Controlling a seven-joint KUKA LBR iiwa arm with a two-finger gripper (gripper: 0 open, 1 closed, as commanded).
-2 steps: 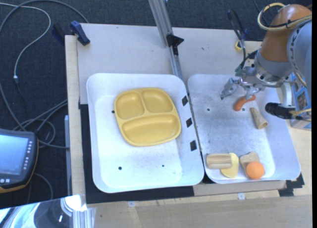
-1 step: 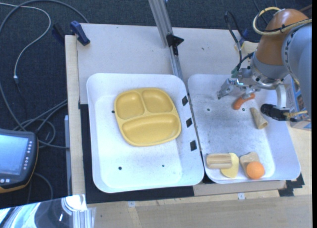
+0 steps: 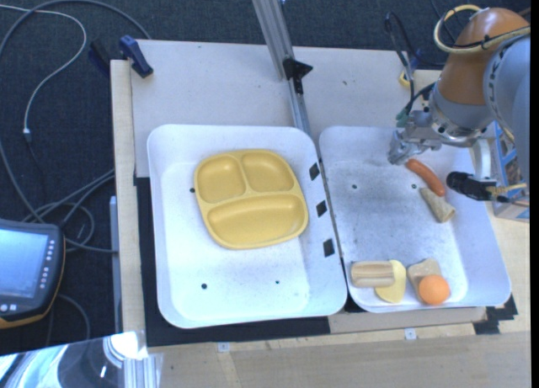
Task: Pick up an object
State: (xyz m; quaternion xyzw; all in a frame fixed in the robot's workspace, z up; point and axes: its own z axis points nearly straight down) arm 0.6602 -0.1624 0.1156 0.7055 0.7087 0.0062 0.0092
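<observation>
The pincer (image 3: 402, 147) hangs over the right bin's (image 3: 370, 209) far edge; whether it's open or closed I cannot tell. Just beside it lies a slim orange-red carrot (image 3: 426, 177), a tan wedge (image 3: 438, 205) past that. Bare floor stretches toward the near rim's food cluster (image 3: 401, 280)

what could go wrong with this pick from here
The tool hovers at the upper end of the orange sausage-shaped piece, near the right bin's back wall. A descent there may catch only its tip and let it roll away. The tan wedge lies right beside it and could get nudged. The other food pieces sit clustered in the front corner, hard to take singly.
</observation>
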